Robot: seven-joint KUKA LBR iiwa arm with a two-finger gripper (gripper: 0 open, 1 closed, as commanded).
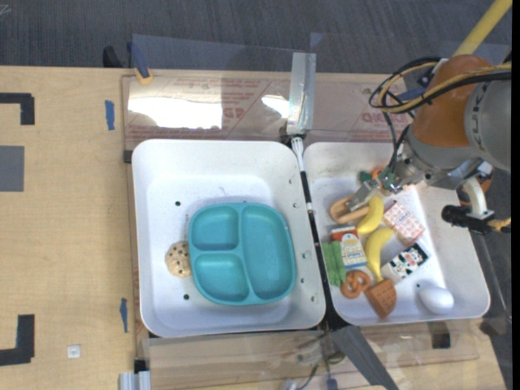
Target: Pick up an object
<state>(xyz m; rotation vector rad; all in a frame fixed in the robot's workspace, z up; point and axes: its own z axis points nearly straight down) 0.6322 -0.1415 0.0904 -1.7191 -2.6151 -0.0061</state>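
The banana (373, 232) lies near the middle of the right bin (463, 254), its long axis running from the far side of the bin toward the near side, curved, with the upper end pointing toward the far edge. Touching its upper left is a hot dog bun (348, 210), angled toward the far right. To the right of the banana lies a pink checked packet (400, 219), and below that a black-and-white carton (405, 262). Left of the banana sit a small juice box (350, 246) and a green packet (334, 265). A pretzel (354, 283) and a brown cone-shaped piece (381, 296) lie toward the near edge, with a white egg-shaped item (436, 299) at the near right corner. The gripper (388, 180) hangs over the far part of this bin, just above the bun and banana; its finger opening cannot be determined. In the left bin (162, 177) a teal divided plate (241, 252) sits centrally, with a cookie (177, 258) touching its left edge.
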